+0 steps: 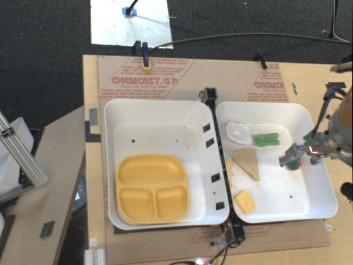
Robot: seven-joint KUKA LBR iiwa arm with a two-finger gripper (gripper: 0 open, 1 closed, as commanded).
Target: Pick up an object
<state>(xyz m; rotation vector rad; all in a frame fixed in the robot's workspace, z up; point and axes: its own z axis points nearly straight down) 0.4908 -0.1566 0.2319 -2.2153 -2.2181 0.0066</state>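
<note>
two shallow white bins sit side by side on a pale worktop [182, 73], seen from above at a slant. taking the right bin [317, 200] as the landmark: the left bin [154, 112] touches its left wall, and in that left bin, toward its near left corner, lies a yellow sectioned tray [153, 187] with one long compartment and two small ones.

inside the right bin, by its left wall at the near end, lies a small yellow block [245, 201]. just beyond it, still left of the bin's centre, is a tan wedge [247, 163]. near the bin's far left corner rests a pale, crumpled white piece [239, 132], and just to its right lies a green strip [266, 139], close to the far wall.

over the bin's right side the grey arm reaches in, and its pincer [292, 160] hangs low above the bin floor, apart from the wedge. something small, red and green, shows at its tip; i cannot tell how far the pincer is open, or whether it has hold of anything.
</note>
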